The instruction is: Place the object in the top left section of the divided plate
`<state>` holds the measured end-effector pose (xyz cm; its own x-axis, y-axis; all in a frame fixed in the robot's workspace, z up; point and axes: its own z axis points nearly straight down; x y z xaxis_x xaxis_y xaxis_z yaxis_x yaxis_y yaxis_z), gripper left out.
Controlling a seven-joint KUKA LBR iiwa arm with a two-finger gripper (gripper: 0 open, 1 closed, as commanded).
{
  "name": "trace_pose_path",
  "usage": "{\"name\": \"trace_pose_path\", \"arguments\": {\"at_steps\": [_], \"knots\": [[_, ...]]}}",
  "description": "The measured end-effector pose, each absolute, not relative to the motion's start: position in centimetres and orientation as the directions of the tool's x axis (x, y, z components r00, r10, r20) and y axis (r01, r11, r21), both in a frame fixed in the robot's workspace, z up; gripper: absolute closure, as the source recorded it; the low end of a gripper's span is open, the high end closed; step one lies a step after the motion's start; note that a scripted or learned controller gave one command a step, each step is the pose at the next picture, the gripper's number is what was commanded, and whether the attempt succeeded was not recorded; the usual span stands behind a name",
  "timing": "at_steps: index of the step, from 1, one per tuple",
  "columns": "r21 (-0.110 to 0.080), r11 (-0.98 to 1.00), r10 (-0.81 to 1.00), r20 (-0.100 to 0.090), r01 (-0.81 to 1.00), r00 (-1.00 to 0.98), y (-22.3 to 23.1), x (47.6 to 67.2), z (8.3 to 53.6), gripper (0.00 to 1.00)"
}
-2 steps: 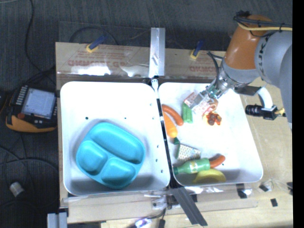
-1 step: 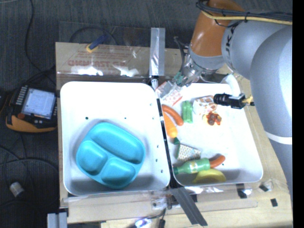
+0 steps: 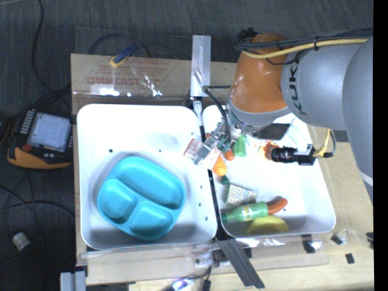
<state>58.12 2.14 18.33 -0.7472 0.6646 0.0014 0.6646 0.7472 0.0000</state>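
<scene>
A blue divided plate [image 3: 141, 197] lies in the left bin [image 3: 109, 126], toward its front; its three sections hold nothing. My gripper [image 3: 202, 150] hangs over the wall between the two bins, just right of the plate's far corner. Close beside it in the right bin are a small orange carrot-like piece [image 3: 220, 166] and a green piece [image 3: 240, 145]. I cannot make out whether anything is in the gripper.
The right bin [image 3: 315, 193] holds a green bottle [image 3: 247, 212], a yellow banana [image 3: 268, 224], a red sausage [image 3: 277, 205] and a grey wedge [image 3: 239, 193] near its front. The arm covers that bin's back. A handheld console [image 3: 42, 137] lies left of the bench.
</scene>
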Motion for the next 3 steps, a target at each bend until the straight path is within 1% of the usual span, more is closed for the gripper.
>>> {"name": "trace_pose_path", "arguments": {"at_steps": [1,2,3], "knots": [[0.0,0.747,0.665,0.001,0.665,-0.747,2.1,58.1,18.3,0.0],[0.002,0.747,0.665,0.002,0.665,-0.747,2.2,58.2,19.2,1.0],[0.0,0.633,0.774,0.0,0.774,-0.633,5.8,62.4,18.3,1.0]]}}
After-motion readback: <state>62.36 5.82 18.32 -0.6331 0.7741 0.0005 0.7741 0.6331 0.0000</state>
